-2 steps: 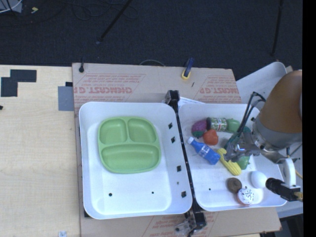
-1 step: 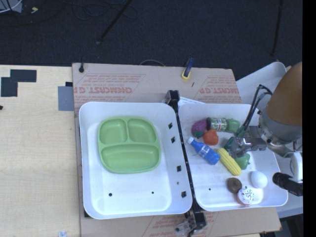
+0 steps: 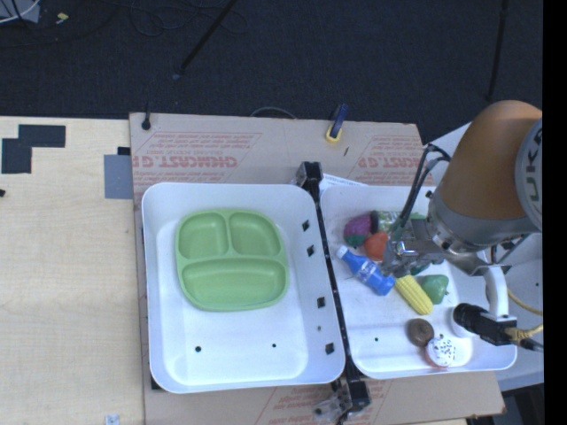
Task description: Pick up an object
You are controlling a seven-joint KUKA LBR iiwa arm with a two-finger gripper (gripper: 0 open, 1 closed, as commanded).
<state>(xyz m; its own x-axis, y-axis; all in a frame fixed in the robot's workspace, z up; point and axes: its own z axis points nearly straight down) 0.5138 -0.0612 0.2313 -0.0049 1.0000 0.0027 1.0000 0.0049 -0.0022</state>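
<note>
End effector (image 3: 400, 248), grip state indiscernible, hung low over toys clustered in the right bin (image 3: 381, 361), nearest the blue bottle (image 3: 365, 270) and corn cob (image 3: 414, 294), likely targets

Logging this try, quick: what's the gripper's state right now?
Gripper: cannot be told; it sits low in the right bin among the toys.

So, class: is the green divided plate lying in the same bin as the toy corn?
No: the green plate lies in the left bin; the corn lies in the right.
</note>
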